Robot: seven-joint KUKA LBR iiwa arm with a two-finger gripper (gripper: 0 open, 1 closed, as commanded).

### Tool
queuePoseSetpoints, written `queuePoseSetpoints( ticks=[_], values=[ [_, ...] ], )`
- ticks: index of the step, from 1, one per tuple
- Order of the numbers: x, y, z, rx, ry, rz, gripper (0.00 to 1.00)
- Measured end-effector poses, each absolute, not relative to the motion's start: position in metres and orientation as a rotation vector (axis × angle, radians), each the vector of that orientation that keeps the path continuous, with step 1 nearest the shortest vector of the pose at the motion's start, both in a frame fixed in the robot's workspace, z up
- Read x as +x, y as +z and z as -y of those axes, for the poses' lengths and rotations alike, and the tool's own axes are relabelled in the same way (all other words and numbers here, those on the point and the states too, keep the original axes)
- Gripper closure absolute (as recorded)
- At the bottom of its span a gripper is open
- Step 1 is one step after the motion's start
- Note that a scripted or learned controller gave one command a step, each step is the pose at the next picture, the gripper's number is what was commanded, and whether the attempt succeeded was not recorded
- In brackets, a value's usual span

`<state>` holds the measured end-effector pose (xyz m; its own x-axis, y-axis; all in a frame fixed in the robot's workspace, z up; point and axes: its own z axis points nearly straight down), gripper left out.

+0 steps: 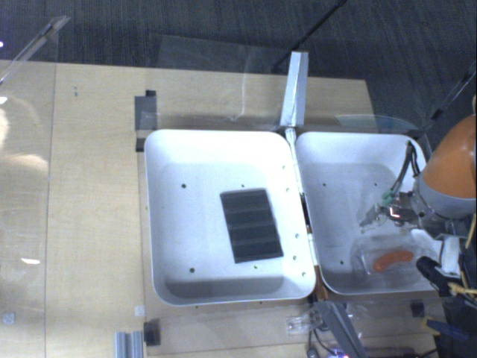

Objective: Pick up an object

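From my remote seat, the hand [389,213] is down inside the right bin [339,162], hanging off the grey-and-orange arm [455,171] that comes in from the right edge. Honestly I can't tell whether it's apart or together, the wrist clutter and cables hide that bit.

The thing I'd go for is the small orange piece [392,260], which looks sausage-shaped. It lies just below the hand in the view, toward the near wall of that bin, close by but not touching as far as I can see. Its long axis runs roughly left-right, tilted up slightly at the right end. It seems to sit in or under something clear (a plastic bag or wrapper maybe, too faint to call), so a grasp could slip on that.

My guess is the next move needs a short shift toward the near side, then a drop, closing across the short width.

Further out to the hand's left, the left bin [168,200] holds one dark ribbed rectangular pad [251,225], lying flat, turned a little. Both bins sit on the pale wooden bench [89,200].
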<state>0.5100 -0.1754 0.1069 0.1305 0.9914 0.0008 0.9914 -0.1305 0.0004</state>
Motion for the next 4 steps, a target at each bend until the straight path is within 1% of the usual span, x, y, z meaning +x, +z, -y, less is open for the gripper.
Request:
queuePoseSetpoints(
  ticks=[1, 2, 3, 4],
  values=[
    [0.492, 0.09, 0.098, -2.232, -0.017, 2.231, 0.0],
    [0.554, 0.09, 0.09, -2.516, -0.017, 1.897, 0.0],
    [0.496, 0.185, 0.107, -2.483, -0.007, 1.932, 0.0],
    [0.494, 0.09, 0.106, -2.456, -0.019, 1.975, 0.0]
  ],
)
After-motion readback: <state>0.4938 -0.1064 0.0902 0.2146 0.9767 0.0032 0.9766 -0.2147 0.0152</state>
